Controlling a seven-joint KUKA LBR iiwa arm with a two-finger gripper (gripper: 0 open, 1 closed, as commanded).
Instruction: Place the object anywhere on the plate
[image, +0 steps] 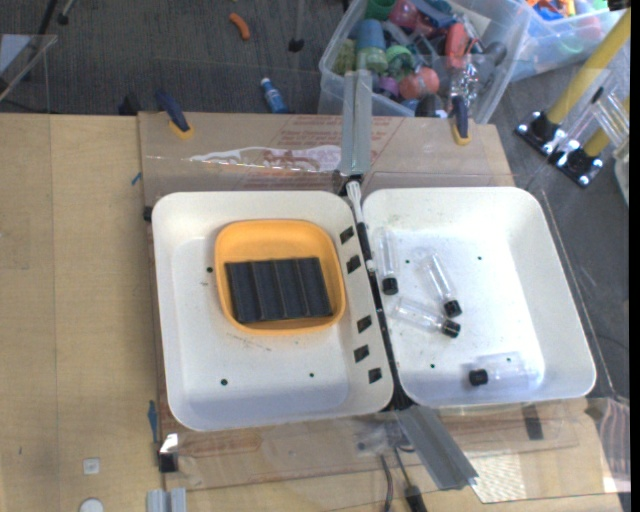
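Observation:
An orange plate (232, 247) sits in the left bin (190, 380). A dark ribbed rectangular object (279, 290) lies flat on the plate, covering most of its middle. In the right bin (560, 330) lie several clear plastic tubes with black caps: one beside the divider (382, 268), two near the middle (439, 283) (427, 318), and one at the front (500, 371).
A clear tub of colourful toys (425, 45) stands behind the bins. A metal bar (355, 120) runs back from the divider between the bins. Blue clamps (176, 118) (461, 122) hold the cardboard sheet behind the bins. Wooden bench surface lies to the left.

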